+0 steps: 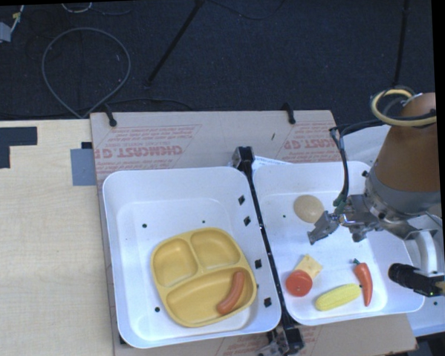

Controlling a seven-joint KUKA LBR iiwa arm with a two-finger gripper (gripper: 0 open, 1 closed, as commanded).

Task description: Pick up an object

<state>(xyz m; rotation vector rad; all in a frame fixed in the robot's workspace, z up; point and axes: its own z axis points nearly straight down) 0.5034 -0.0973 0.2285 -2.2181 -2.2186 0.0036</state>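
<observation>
The end effector (pixel 336 225) is seen over the right bin (pixel 282 187), just right of the potato (pixel 308 208); whether it is apart or together cannot be told. Below the potato lie cheese (pixel 310 266), tomato (pixel 299 283), corn (pixel 337 297) and carrot (pixel 364 281).

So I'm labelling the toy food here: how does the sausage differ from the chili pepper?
The sausage lies in the yellow divided plate in the left bin; the chili pepper lies on the floor of the right bin, beside the corn cob. The sausage is brownish orange and rounded at both ends; the chili pepper is brighter red, tapers to a point and has a dark stem. Both are slim, elongated and lying flat.
</observation>
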